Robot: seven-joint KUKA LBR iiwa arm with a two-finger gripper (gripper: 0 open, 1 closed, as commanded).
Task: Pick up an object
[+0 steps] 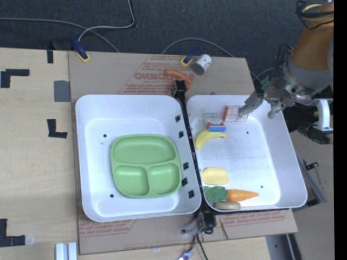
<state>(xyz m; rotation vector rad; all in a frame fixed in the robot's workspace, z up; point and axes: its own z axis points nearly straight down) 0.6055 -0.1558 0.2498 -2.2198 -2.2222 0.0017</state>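
The right bin (282, 161) holds several small items. A yellow banana (210, 138) lies near its left wall, with a small blue and red box (217, 127) just above it. A red and white packet (232, 113) sits at the back. Near the front lie a yellow lump (215, 175), a green leafy piece (215, 193), an orange carrot (242, 195) and a beige piece (227, 205). My gripper (260, 109) hovers over the back right corner of this bin, just right of the packet. Its fingers (248, 105) are spread, open, with nothing between them.
The left bin (89, 145) holds a green divided plate (146, 164). Behind the bins, on the cardboard, lie an orange tool (179, 75), a grey cylinder (201, 64) and blue and yellow clamps (80, 50). Cables run along the dark floor at the back.
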